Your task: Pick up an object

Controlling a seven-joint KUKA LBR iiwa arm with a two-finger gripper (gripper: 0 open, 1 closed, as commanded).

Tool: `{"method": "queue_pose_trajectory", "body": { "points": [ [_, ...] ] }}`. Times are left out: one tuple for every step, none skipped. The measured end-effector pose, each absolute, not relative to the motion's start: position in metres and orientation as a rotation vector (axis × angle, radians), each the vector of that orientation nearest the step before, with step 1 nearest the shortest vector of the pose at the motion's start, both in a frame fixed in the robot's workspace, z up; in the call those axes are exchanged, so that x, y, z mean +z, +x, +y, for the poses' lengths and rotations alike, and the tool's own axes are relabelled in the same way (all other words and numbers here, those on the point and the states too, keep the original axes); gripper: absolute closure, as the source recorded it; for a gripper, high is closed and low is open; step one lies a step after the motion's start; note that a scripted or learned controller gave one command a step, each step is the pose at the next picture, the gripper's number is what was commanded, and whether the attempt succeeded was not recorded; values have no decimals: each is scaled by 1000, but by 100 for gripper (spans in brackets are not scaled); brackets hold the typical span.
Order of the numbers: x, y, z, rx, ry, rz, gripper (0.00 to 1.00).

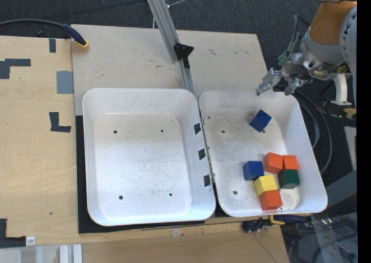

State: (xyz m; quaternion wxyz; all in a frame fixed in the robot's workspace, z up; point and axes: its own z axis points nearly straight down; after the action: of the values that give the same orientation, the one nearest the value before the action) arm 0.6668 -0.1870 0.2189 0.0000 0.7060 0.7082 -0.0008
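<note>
The tool [271, 85] is seen over the right bin's [310, 140] far rim; finger state cannot be told. A blue cube [260, 121] lies just nearer, apart from it.

The arm [333, 21] is cut off by the right edge and the top edge, so little beyond its wrist shows. The gripper [271, 84] is small and dim against the dark floor; its fingers cannot be made out. In the right bin [307, 134], the green block [289, 179] is partly covered by the orange blocks [277, 163] beside it. The near edge of the surface [35, 140] is cut by the frame's bottom.
</note>
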Motion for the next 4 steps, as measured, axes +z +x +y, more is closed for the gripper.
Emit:
{"method": "queue_pose_trajectory", "body": {
  "points": [
    [219, 667, -187, -4, 2219, 2224, 0],
    [170, 663, -195, -8, 2223, 2225, 0],
    [119, 664, -203, -8, 2223, 2226, 0],
    [90, 664, -202, -6, 2220, 2227, 0]
  ]
}}
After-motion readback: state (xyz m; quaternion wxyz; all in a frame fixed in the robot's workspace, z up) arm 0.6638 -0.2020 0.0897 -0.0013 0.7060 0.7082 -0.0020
